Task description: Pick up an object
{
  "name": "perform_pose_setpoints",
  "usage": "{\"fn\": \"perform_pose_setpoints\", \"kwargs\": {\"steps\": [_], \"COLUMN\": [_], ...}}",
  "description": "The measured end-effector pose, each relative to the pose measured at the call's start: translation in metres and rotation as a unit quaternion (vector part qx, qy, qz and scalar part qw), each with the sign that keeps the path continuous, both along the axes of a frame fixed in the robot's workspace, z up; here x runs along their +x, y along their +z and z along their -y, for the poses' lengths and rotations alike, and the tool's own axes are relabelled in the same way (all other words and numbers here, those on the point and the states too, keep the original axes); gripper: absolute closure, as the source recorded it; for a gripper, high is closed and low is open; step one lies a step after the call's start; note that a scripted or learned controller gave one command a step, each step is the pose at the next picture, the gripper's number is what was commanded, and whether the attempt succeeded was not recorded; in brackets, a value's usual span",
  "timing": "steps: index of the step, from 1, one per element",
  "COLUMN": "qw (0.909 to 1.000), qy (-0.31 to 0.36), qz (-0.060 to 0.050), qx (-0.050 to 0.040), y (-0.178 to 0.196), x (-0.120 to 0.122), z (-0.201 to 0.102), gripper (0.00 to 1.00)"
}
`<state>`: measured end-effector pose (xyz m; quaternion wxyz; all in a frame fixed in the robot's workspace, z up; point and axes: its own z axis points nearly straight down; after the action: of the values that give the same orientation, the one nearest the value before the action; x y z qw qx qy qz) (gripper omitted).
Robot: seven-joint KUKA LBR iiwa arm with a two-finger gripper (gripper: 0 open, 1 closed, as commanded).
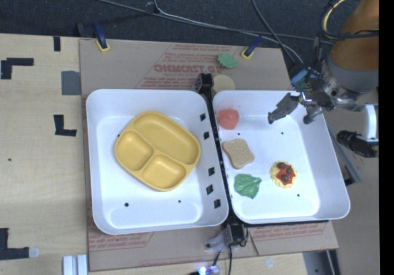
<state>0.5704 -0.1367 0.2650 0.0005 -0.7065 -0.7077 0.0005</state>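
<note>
Green leaf toy (247, 185) near bread slice (237, 153)

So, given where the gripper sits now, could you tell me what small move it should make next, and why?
Probably a short move inward and down toward the small pizza-like piece. The gripper hangs open and holds nothing, over the right bin's far right part, and that piece lies nearest below it, apart from the bread slice and green leaf, so the fingers have room.
</note>
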Motion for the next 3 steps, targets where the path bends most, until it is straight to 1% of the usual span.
{"fn": "perform_pose_setpoints", "kwargs": {"steps": [1, 2, 3], "qw": [1.0, 1.0, 1.0], "qy": [0.0, 0.0, 0.0], "qz": [-0.002, -0.002, -0.002], "qx": [-0.0003, -0.0003, -0.0001], "y": [-0.055, -0.1, -0.163], "x": [0.009, 0.013, 0.008], "z": [-0.003, -0.006, -0.007], "gripper": [0.0, 0.0, 0.0]}}
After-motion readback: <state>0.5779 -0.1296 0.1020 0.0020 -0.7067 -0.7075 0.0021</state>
